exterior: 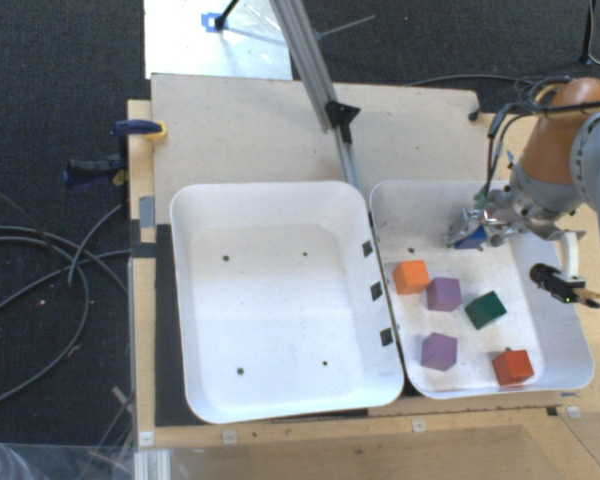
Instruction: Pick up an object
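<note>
Where the tool (472,230) hangs, seemingly a blue object (469,236) beneath.

Five small coloured blocks in the right-hand white bin (580,368)

An orange cube (411,276) lies nearest the wall between the bins, with a purple cube (443,294) just beside it on the right. A dark green block (485,309), turned at an angle, lies near that purple cube, farther right. A second purple cube (439,351) lies below the first, apart from it. A red-orange cube (513,366) lies in the near right part of the bin, apart from the others.
</note>
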Available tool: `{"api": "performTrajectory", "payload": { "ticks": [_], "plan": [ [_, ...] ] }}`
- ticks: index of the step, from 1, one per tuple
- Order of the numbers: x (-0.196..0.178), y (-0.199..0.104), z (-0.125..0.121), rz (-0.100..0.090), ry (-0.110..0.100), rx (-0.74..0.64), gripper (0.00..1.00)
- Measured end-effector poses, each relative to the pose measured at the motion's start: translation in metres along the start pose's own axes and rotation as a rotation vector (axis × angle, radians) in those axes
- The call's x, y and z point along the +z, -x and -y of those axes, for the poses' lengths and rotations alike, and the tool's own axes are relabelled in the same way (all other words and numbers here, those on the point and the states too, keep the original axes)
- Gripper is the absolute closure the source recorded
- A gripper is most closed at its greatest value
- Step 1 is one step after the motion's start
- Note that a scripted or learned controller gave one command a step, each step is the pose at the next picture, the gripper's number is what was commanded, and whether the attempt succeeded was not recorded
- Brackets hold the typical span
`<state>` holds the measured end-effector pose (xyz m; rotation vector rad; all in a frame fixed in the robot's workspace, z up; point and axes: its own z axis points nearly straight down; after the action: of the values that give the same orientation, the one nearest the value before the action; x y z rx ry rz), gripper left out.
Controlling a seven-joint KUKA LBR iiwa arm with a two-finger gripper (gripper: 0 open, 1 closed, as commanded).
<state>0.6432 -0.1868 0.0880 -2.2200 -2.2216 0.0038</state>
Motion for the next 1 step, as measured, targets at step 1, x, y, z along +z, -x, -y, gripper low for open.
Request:
{"api": "performTrajectory", "payload": {
  "ticks": [1],
  "plan": [
    [-0.0143, -0.0005, -0.0022, 0.002, 0.006, -0.005, 1.0]
  ]
}}
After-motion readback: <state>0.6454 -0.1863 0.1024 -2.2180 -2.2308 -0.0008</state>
